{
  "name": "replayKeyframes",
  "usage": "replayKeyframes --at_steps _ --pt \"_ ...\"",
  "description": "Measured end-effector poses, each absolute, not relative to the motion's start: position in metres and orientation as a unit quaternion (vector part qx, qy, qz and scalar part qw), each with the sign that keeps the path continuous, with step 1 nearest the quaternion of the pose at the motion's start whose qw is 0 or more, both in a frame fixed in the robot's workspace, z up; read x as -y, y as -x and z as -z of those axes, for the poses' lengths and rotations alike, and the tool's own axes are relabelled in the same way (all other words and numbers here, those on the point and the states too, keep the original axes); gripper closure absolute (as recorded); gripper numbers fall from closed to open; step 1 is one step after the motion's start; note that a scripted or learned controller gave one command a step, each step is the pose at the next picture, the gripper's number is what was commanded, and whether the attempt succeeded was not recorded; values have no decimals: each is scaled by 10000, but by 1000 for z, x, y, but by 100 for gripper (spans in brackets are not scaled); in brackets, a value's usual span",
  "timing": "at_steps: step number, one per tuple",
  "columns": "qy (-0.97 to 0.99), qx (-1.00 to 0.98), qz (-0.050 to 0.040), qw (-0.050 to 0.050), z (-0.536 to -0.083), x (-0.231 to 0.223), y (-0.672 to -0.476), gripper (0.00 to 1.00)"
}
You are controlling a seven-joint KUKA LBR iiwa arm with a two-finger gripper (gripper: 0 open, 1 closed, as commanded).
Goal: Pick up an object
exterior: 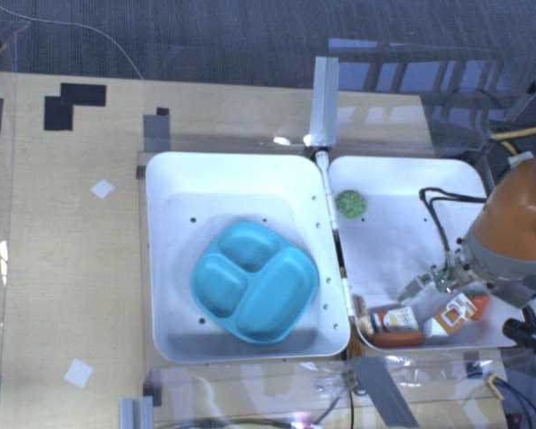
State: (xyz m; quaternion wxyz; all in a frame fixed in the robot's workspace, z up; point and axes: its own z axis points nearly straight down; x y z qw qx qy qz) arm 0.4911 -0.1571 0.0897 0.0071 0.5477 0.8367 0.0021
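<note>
**Claw low in the right bin, beside the orange-and-white carton**

The arm point(516, 226) came in from three o'clock, its orange band bulking over the right bin point(402, 186). The claw point(442, 280) sat down near that bin's five o'clock corner, and whether its fingers were apart or together could not be told from above.

Just at the claw's five o'clock lay an orange-and-white carton point(457, 314), tilted, close to the wrist; whether anything gripped it could not be told. At seven o'clock from the claw, along the bin's front wall, a small packet point(400, 318) lay touching a red sausage-shaped piece point(395, 338). A green ball point(350, 204) sat well apart from these, toward the bin's eleven o'clock corner, close by the dividing wall.

The left bin point(188, 186) held a blue three-compartment plate point(255, 281), set toward its six o'clock side. Both bins rested on the pale wooden counter point(62, 266).
</note>
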Motion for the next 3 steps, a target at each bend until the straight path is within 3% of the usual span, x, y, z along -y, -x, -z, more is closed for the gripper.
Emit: replayKeyframes --at_steps 1,2,3 --pt "-5829 -8126 -25 50 -88 158 -587 0" --pt "-5873 -8093 -36 47 -90 105 -535 0" --pt "-5142 -8577 -15 44 -87 146 -628 0"
